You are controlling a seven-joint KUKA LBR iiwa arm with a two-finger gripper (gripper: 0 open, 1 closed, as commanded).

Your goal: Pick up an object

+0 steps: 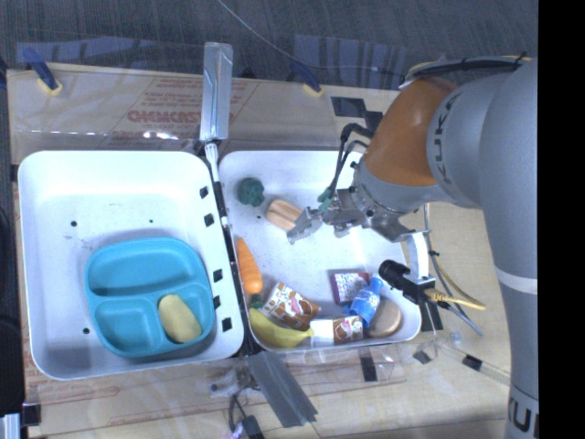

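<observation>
a grey arm (475, 144) reaches into the right bin (274, 167). its gripper (306, 225) hangs open, holding nothing, just beside a tan bread roll (283, 214), the likely target. the roll could slide away if nudged. packets (291, 305) crowd the bin's near edge, overlapping and hard to identify.

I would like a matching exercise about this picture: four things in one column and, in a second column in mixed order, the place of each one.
Things:
1. yellow potato
2. carrot
3. banana
4. dark green ball

Places:
A. near edge of the right bin
B. on the blue tray in the left bin
C. far left part of the right bin
D. along the right bin's left wall

Pairs: 1-B, 2-D, 3-A, 4-C
</observation>
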